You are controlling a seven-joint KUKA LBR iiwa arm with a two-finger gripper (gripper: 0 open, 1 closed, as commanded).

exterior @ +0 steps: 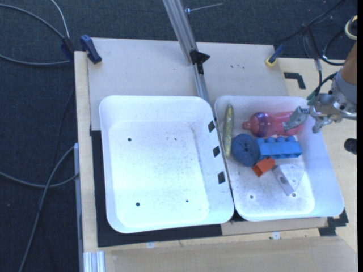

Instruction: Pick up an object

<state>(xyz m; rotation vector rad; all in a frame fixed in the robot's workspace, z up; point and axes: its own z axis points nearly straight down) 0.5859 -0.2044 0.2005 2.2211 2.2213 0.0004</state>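
My hand (303, 119) hangs at the right white bin's (328, 169) 2 o'clock edge; can't tell its state. The pink-and-purple plastic bottle (271, 122) lies just toward 9 o'clock from it, long axis running 9-to-3, above the blue toy block (279, 148).

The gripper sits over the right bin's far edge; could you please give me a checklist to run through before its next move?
1. Gripper above the right bin: ok.
2. Target within reach: ok; the pink bottle lies just beside the fingertips.
3. Something between the fingers: not ok, nothing visible there.
4. Finger opening wide enough for the bottle: cannot tell.
5. Free room around target: not ok; the blue block and blue yarn ball crowd it.
6. Descent path free of cables: ok.
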